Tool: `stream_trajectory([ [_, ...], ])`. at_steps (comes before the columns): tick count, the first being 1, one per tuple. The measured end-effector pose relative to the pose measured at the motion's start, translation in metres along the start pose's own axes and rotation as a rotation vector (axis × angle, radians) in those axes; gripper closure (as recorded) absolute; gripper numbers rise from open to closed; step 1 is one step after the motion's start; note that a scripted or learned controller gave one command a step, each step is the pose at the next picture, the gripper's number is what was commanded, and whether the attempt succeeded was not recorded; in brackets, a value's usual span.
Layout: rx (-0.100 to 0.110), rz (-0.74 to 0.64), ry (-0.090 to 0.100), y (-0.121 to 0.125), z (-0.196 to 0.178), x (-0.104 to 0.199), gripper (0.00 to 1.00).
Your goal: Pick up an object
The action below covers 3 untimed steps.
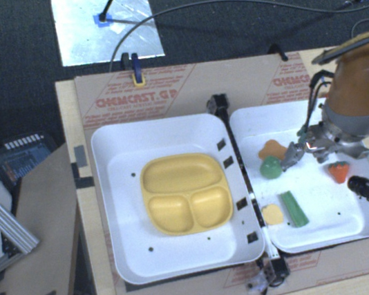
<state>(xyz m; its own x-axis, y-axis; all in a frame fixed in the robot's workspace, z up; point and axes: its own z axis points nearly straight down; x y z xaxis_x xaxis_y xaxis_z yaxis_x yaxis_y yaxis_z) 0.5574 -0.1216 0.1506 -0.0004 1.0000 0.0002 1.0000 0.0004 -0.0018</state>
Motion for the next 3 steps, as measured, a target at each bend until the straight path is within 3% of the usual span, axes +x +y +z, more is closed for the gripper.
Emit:
stream_trajectory([
  [1, 0.002, -0.001, 0.001, -0.009, 0.053, 0.006, 0.00],
  [2, -0.002, -0.001, 0.000, -0.009, 0.066, 0.006, 0.00],
  [3, -0.004, -0.001, -0.001, -0.008, 0.055, 0.005, 1.00],
])
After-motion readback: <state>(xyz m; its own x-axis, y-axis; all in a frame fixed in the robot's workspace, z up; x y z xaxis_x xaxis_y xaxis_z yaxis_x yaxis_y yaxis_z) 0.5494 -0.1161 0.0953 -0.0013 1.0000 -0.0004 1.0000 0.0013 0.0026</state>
